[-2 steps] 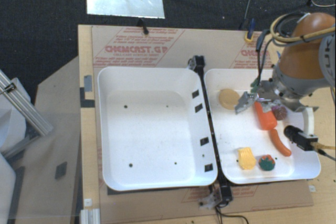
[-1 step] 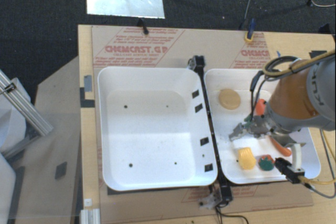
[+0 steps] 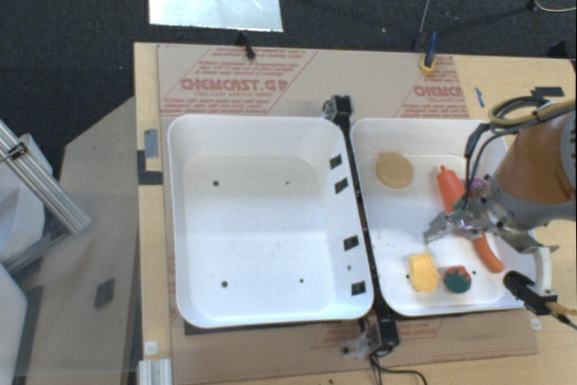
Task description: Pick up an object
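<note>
A cardboard-covered bench [image 3: 297, 72] on dark carpet carried two shallow white bins side by side. The left bin [image 3: 180, 194] was seen bare of objects; everything had been gathered in the right bin [image 3: 406, 135], presumably as the picking pool. There, a tan disc [image 3: 394, 169] lay toward the far edge, an orange carrot-like piece [image 3: 449, 186] beside it, and a yellow piece [image 3: 422, 271] and a green-and-red piece [image 3: 458, 279] near the front edge. The gripper [image 3: 448, 225] was lowered between them; whether it was spread or closed could not be told.
</note>
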`<control>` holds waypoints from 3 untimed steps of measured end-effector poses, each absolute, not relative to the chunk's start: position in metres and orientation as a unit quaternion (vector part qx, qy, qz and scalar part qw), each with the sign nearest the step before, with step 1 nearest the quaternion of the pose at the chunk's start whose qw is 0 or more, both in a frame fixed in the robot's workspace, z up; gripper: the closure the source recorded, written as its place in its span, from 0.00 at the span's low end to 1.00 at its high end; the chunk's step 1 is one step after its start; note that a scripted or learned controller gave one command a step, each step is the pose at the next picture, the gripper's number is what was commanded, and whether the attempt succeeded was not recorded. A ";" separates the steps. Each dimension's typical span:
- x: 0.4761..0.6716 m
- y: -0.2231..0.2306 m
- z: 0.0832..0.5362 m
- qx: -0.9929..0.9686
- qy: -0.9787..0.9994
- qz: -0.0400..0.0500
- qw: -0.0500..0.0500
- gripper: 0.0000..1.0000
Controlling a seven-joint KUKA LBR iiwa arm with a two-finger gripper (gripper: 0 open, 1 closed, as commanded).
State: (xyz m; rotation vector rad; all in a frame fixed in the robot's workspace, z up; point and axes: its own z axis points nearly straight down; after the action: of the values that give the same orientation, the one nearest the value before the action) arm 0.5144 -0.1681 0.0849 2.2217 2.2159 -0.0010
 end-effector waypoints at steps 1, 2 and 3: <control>0.517 -0.164 0.096 0.706 0.708 0.002 0.002 1.00; 0.562 -0.102 0.193 0.703 0.712 0.005 0.005 1.00; 0.558 -0.107 0.187 0.706 0.708 0.001 0.001 0.00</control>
State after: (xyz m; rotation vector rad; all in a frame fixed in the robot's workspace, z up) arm 0.5577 -0.1069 0.1872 2.2168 2.2238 0.0022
